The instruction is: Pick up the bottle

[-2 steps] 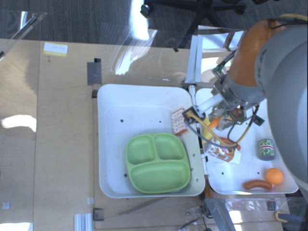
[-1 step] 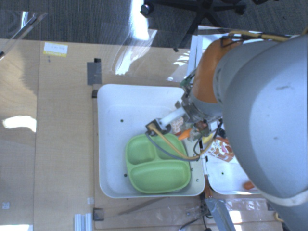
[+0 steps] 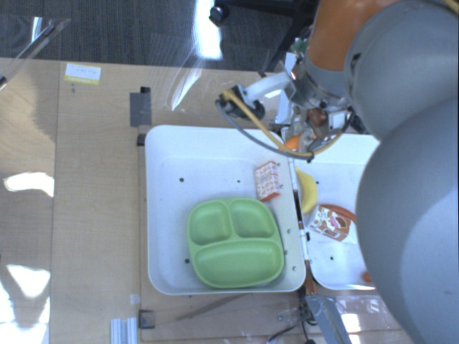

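Note:
My gripper (image 3: 313, 122) hangs over the back edge of the right bin (image 3: 337, 267), close to the wall shared by the two bins. The grey arm and its orange band cover most of that bin. A small orange object (image 3: 290, 144) peeks out just below the gripper; I cannot tell whether it is part of the bottle or whether the gripper touches it. No clear bottle shape stands out among the visible objects.
A green divided plate (image 3: 235, 241) lies in the left bin (image 3: 168, 192), with a small red-and-white packet (image 3: 267, 180) behind it. In the right bin lie a yellow banana (image 3: 308, 190) and a red-and-white wrapper (image 3: 330, 222). A black cable (image 3: 251, 124) loops near the gripper.

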Robot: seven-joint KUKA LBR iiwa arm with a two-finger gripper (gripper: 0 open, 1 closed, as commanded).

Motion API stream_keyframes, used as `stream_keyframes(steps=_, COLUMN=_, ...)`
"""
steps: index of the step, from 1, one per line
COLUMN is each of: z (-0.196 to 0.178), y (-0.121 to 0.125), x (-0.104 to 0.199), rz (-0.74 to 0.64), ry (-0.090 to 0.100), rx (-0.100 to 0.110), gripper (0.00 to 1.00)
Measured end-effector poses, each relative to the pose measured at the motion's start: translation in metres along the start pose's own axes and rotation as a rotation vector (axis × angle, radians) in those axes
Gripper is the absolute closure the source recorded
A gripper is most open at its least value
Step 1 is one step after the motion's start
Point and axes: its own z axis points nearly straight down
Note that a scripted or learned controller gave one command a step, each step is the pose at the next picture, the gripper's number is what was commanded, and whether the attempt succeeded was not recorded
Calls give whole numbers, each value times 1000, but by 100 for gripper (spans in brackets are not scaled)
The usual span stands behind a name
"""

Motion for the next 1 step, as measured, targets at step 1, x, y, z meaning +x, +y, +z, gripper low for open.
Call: stream_keyframes(steps=1, z=85, y=-85, x=30, rz=-410, ry=-12, rx=7, gripper=100)
